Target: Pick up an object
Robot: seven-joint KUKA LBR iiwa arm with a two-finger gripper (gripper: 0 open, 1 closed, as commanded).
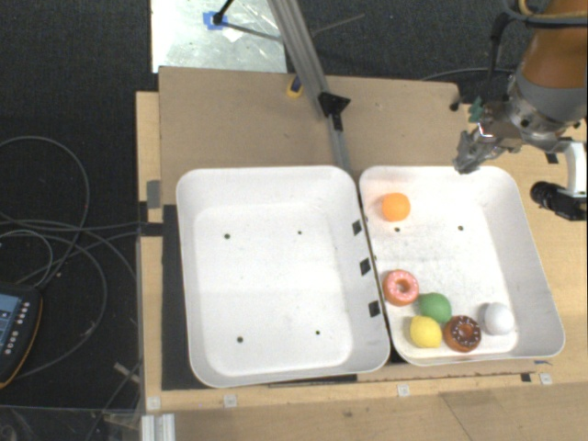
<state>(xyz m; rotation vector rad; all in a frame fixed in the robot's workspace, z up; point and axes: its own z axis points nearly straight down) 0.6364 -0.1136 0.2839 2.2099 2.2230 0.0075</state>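
The gripper [467, 159] hangs at about two o'clock in the view, over the far rim of the right bin [514, 209], with nothing seen between its tips; how wide it stands I cannot tell. The right bin holds an orange ball [395, 207] toward its eleven o'clock corner, and clustered at its six o'clock edge a pink donut [401, 288], a green ball [435, 306], a yellow ball [425, 332], a chocolate donut [462, 333] and a white ball [498, 319]. The left bin [276, 274] lies at nine o'clock beside it; these pieces are round, showing no long axis.
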